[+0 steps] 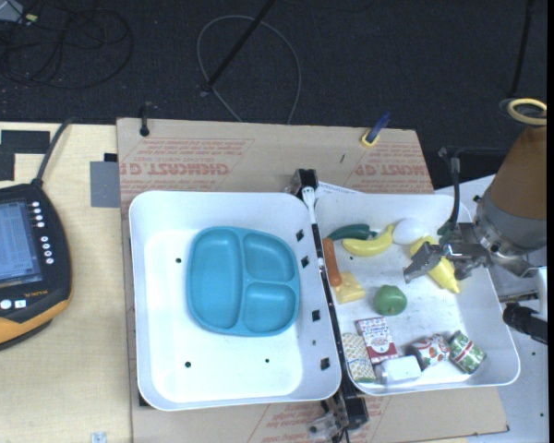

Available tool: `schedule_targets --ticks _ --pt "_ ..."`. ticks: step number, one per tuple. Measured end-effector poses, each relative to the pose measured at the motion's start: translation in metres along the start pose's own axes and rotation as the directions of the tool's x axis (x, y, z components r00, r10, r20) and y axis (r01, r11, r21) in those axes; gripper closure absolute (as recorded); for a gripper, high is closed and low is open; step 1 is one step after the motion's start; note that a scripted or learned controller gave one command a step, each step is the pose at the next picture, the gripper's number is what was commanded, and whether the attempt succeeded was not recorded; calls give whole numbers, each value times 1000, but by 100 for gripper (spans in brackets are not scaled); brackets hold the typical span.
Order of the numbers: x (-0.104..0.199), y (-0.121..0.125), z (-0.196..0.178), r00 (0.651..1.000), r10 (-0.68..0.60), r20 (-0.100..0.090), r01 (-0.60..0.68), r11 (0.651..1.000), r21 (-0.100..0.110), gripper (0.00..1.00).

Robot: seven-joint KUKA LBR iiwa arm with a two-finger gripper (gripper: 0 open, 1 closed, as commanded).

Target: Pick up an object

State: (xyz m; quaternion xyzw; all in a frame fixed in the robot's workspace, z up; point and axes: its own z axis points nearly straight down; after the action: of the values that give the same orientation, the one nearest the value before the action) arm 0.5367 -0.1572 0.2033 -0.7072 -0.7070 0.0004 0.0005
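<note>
**Yellow piece at the gripper, grip unclear**

Yellow shows right at the gripper (431, 264), which sits low over the right bin (499, 363) near its far right side. A small yellow object (446, 276) lies against the dark fingers (417, 268), but the metal and shadow cover part of it, so I cannot tell whether the fingers are spread, pressed together or pinching it, nor whether it rests on the bin floor. The arm (522, 192) enters from the right; its orange band is cut off by the frame's edge, and the wrist hides the bin's wall behind it.

Just left of the gripper a banana (369, 242) lies touching a dark green item (349, 232) that it partly covers. A white egg-like thing (407, 231) sits beside the banana's tip. An orange strip (331, 262) runs along the bin's left wall, with a pale yellow wedge (349, 290) at its near end. A green ball (390, 299) lies near the middle, apart from the rest. At the near edge, small cartons and cans (415, 351) crowd together; their labels are too small to read.

The left bin (157, 358) holds a blue divided plate (243, 280), flat and upright. On the bench at far left a tablet pendant (18, 261) is cropped by the frame.
</note>
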Motion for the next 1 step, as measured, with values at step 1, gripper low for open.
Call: schedule_targets --ticks 1 --pt "24 16 104 1000 0 0 0 1000 0 0"
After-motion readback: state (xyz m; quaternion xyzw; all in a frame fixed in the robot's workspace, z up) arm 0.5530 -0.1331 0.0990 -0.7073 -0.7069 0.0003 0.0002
